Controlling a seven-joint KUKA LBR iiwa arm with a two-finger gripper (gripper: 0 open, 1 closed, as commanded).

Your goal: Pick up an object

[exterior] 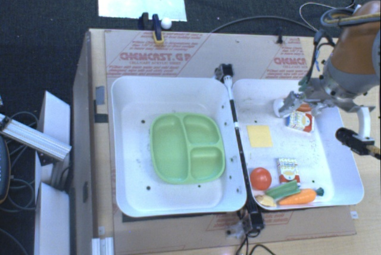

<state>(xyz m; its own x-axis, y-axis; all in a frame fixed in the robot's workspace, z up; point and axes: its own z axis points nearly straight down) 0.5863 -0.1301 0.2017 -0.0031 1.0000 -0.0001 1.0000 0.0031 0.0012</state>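
My gripper (305,107) hangs over the far part of the right bin (339,158), its fingers spread open. Right under and between them lies a small red and white carton (299,121); I cannot tell if the fingers touch it. A white rounded piece (279,108) sits just left of the gripper. Nearer the front lie a yellow square slice (259,136), a red tomato (260,178), a second small carton (288,169), a green pod (282,190) and an orange carrot (297,197).
The left bin (131,128) holds a green divided plate (187,148). A black divider rail (234,123) runs between the two bins. The arm enters from the right, above the right bin's far corner.
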